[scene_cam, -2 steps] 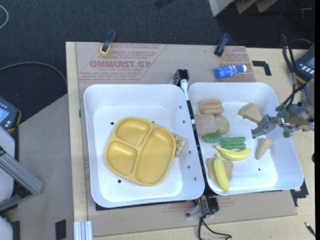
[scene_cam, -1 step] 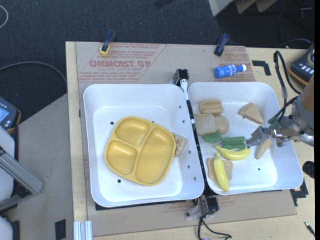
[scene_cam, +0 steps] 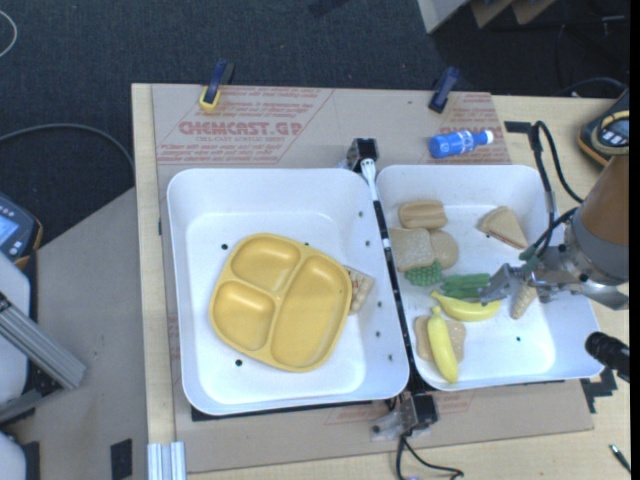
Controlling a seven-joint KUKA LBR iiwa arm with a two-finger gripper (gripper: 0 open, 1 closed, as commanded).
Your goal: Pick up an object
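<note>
Arm (scene_cam: 608, 223) enters from right edge, orange band up top, grey wrist below; gripper (scene_cam: 508, 290) low, pointing left w/ wrist roughly horizontal, finger state unclear from this angle

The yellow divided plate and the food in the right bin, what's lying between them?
In the camera view, a small cracker-like piece sits against the yellow divided plate, then bare bin floor and the two bins' touching rims.

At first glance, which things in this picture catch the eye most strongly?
The yellow divided tray dominates the left bin. In the right bin, toy foods crowd the left side, with two yellow bananas near the front. The gripper reaches in from the right, low over a green piece.
</note>
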